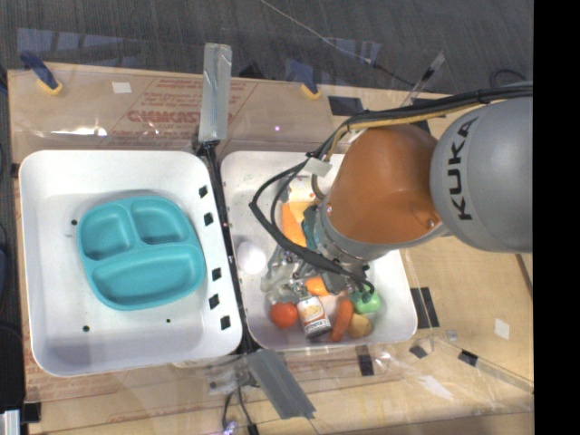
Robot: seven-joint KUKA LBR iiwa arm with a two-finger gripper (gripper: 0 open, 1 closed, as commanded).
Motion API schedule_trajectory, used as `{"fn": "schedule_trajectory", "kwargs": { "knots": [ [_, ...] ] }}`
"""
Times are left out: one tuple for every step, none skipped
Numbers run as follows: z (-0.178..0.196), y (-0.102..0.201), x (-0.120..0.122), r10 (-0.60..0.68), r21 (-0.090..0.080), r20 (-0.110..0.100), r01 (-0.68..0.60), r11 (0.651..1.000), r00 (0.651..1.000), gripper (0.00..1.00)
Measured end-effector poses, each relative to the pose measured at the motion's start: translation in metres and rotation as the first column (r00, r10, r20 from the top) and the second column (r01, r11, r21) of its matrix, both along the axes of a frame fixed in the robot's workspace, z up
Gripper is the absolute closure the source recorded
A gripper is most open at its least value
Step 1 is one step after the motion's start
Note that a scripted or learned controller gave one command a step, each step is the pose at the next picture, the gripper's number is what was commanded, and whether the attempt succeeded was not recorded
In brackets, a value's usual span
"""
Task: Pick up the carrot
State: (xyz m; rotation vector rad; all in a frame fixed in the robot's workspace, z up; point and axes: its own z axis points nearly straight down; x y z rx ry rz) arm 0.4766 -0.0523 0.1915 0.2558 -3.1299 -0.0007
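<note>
The bench (109, 116) is pale brown wood under a clear plastic sheet taped at its edges with blue and black tabs; beyond its far edge lies dark grey floor. A grey tape strip (214, 93) runs down to the seam between the two white bins.

Counted from the left: one left bin (45, 333), holding one teal tray (139, 250) with three compartments, set at a slight tilt in the middle of the bin. Then one right bin (399, 320), touching the left bin along their shared wall. In it, one white ball (251, 259) near the left wall; one tomato (284, 314) toward the near edge; one small jar (313, 316) just right of the tomato; one carrot (342, 319), lying on a slant just right of the jar, by the near wall; one green piece (367, 301) just beside the carrot's upper end. An orange-yellow thing (294, 221) shows farther back, partly under the arm.

One arm (471, 179) reaches in from the right, its orange band (381, 184) over the right bin. The gripper (304, 275) hangs above the jar and tomato, up and left of the carrot. Whether its jaws are apart or together cannot be told.
</note>
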Motion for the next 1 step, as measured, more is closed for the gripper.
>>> {"fn": "schedule_trajectory", "kwargs": {
  "knots": [
    [0.0851,-0.0494,0.0298,0.131,-0.004,0.008,-0.131,0.991,0.991,1.00]
  ]
}}
